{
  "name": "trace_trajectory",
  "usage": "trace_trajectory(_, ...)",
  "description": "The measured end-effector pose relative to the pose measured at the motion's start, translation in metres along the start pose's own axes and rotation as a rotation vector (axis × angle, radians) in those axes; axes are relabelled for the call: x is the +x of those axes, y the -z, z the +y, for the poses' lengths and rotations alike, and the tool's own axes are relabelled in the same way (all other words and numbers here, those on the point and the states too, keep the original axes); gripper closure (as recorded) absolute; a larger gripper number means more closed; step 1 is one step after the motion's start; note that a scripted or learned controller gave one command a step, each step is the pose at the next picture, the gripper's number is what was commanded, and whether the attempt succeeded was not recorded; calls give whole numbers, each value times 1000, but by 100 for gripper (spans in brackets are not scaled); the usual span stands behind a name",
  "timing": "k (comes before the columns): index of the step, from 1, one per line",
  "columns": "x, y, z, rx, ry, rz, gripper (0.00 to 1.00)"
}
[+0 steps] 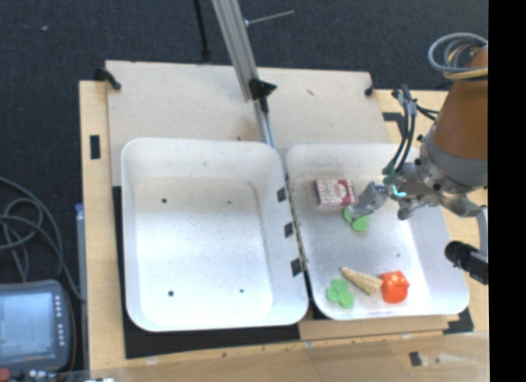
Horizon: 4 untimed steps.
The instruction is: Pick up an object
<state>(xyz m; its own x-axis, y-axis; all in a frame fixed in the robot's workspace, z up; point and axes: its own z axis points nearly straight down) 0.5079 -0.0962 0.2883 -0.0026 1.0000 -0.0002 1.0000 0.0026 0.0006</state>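
My gripper (367, 204) hangs low over the middle of the right bin (427, 290), reaching in from the right under the orange-banded wrist. Directly below and touching its tip lies a small green object (360, 223). A pink and white box (334, 192) sits just left of the gripper. Near the bin's front edge lie a tan cone (360, 280), a red object (395, 287) against the cone's right end, and a green leafy piece (339, 293) to its left.
The left bin (148, 208) stands beside the right one, with a narrow divider between them. A slanted metal post (238, 43) rises behind the bins. Cables hang near the wrist at the right.
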Motion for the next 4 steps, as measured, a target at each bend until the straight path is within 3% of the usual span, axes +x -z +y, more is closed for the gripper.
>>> trace_trajectory(1,0,2,0,-4,-3,0,0)
trace_trajectory(3,-14,-120,-5,5,-4,-1,0)
trace_trajectory(4,-7,-171,-1,4,-6,-1,0)
